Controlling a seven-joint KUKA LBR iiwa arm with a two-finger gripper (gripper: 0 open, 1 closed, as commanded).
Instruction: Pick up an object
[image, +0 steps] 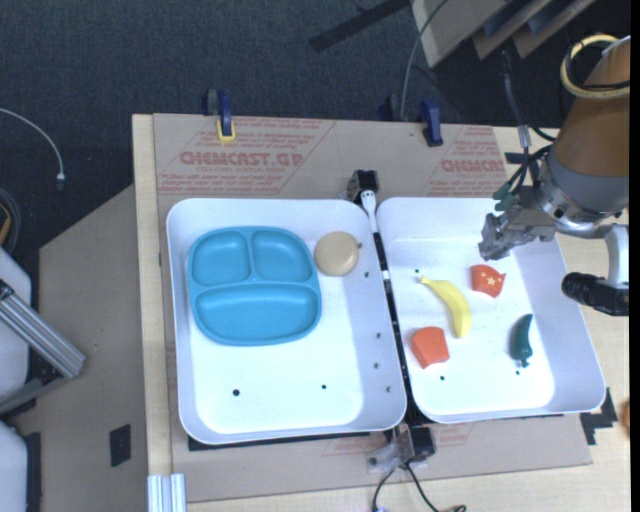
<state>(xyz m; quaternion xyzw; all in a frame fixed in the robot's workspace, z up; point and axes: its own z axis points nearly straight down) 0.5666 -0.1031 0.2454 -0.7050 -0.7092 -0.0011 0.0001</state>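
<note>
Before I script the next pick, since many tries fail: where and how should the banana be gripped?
Grip the banana at its thick middle, coming straight down, fingers closing across its narrow width. It lies flat and curved, apart from the orange block.

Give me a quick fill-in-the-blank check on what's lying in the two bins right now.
1. The blue divided plate lies in the ____ bin.
2. The fruit between the red piece and the orange block is a yellow ____.
3. The round tan object rests beside the plate's ____ corner as the camera sees it.
4. The gripper hovers over the right bin, nearest the ____ piece.

Missing words: left; banana; upper right; red
</note>
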